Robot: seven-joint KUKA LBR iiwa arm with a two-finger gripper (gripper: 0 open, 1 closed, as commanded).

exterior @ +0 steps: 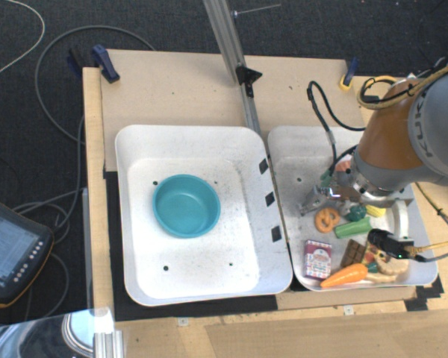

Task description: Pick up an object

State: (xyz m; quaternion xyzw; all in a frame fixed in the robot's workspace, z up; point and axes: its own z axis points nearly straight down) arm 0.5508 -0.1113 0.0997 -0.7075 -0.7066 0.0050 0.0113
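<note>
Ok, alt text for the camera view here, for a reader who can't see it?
A grey and orange robot arm reaches from the right over the right bin, which holds small items including a carrot, a green piece and a pink box. The left bin holds a teal bowl.

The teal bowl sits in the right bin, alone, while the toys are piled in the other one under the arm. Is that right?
Not quite. The camera view shows the bowl alone in the left bin, not the right. The toys, such as the carrot, are piled in the right bin under the arm.
</note>
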